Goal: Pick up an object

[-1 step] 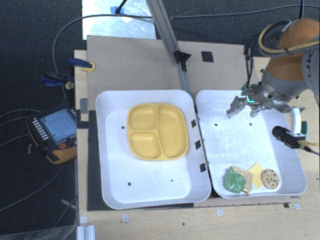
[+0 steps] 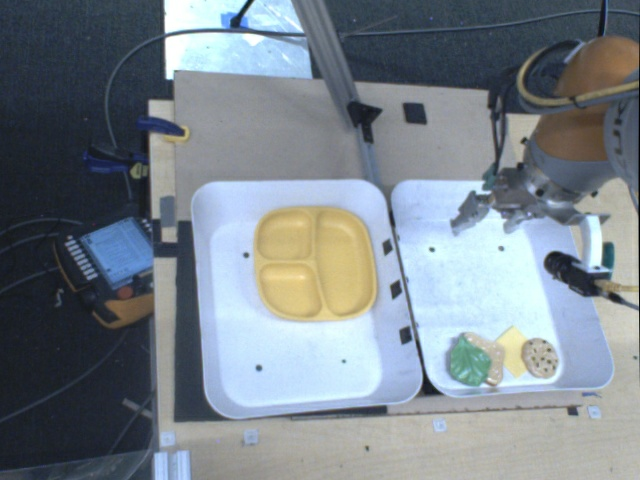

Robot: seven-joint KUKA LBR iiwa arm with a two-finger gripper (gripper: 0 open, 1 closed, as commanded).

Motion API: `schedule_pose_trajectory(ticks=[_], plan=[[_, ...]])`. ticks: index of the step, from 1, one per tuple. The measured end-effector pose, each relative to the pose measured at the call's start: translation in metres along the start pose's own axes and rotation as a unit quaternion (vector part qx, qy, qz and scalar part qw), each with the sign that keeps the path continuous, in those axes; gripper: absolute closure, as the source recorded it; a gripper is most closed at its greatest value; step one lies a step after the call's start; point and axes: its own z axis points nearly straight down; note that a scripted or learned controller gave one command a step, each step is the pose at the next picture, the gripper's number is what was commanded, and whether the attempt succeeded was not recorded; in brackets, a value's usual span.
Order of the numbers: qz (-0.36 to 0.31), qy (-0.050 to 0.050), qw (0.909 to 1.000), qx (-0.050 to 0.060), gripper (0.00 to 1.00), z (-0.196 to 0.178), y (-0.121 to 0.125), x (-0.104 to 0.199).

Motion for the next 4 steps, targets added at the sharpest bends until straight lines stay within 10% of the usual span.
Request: schedule_pose_trajectory(ticks=[3, 4], plan=[[0.000, 0.000, 1.0000, -0.001, 0.00, 0.121, 0.012, 0.003], [0.000, -0.002, 1.0000, -0.005, 1.00, 0.108, 0.014, 0.002]])
